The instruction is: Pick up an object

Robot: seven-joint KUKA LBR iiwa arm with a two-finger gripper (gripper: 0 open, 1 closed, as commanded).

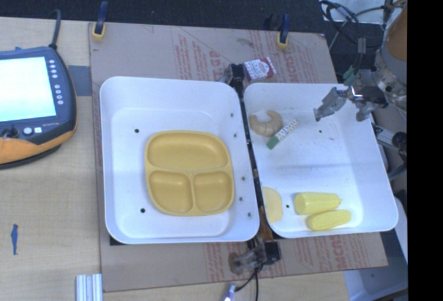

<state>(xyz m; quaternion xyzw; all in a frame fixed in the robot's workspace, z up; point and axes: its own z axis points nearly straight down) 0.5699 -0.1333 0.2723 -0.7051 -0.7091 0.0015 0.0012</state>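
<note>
My gripper hangs open over the far right part of the right bin, its two grey fingers spread with nothing between them. In that bin lie a tan croissant-shaped piece and a small white-and-green stick at the far left, two yellow corn cobs at the near edge, and a pale yellow round piece at the near left. The gripper is well right of the croissant and far above the corn in the view.
The left bin holds a yellow divided plate. A teach pendant lies on the bench at left. A small red-and-white packet sits beyond the bins. Clamps hold the cardboard at its far edge.
</note>
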